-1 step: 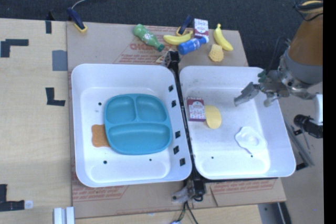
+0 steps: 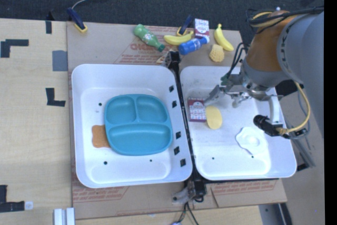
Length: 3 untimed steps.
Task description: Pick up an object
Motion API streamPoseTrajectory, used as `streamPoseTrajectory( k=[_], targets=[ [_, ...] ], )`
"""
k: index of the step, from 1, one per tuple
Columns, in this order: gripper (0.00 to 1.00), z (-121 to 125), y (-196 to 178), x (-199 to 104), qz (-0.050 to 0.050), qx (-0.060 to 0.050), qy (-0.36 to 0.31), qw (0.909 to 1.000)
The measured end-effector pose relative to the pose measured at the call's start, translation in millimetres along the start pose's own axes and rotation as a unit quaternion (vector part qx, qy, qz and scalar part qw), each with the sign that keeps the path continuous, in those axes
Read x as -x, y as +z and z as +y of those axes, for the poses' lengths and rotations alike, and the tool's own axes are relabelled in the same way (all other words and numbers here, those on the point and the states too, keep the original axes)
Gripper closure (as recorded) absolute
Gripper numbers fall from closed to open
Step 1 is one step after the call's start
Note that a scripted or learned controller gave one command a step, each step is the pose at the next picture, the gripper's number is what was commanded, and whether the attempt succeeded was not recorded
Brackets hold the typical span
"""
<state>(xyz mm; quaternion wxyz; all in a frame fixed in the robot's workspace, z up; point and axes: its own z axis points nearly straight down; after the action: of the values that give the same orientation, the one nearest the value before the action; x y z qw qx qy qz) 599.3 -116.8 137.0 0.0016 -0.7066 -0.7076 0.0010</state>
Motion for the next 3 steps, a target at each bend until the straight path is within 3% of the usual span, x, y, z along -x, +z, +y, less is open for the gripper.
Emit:
streamPoseTrajectory(
  k=[1, 2, 3],
  targets=[
    [0.0, -3.4, 47.6, -13.5, -0.001, 0.005, 0.0, 1.0],
    [0.0, 47.4, 42.3, -10.9, -0.001, 0.005, 0.0, 1.0],
    [0.0, -9.8, 46.5, -16.4, 0.0, 0.009, 0.001, 1.0]
  ],
)
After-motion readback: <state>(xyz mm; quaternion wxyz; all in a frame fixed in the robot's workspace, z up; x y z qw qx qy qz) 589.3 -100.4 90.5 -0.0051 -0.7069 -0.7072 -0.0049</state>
